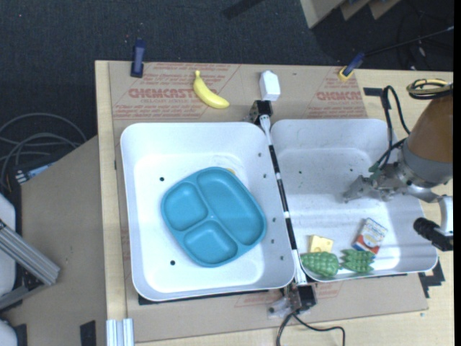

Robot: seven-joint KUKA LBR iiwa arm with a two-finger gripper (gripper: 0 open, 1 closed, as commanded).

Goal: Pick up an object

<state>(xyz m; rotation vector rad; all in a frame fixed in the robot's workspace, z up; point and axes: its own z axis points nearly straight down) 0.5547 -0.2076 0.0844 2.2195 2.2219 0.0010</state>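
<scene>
A small red-and-white packet [372,234], a green bumpy toy [320,264] with a second green piece [357,260] and a yellow wedge [320,244] lie near the front of the right white bin [317,143]. The tool [358,189] hangs above the bin floor just behind the packet; its grip cannot be told. A blue divided plate [211,215] sits in the left bin [144,157], and a yellow toy banana [208,92] lies on the counter [115,215].

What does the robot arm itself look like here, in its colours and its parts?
The arm enters from the right: an orange band above a grey wrist section. Below it sits a grey metal gripper, thin and angular. A black cable loops beside the arm.
</scene>
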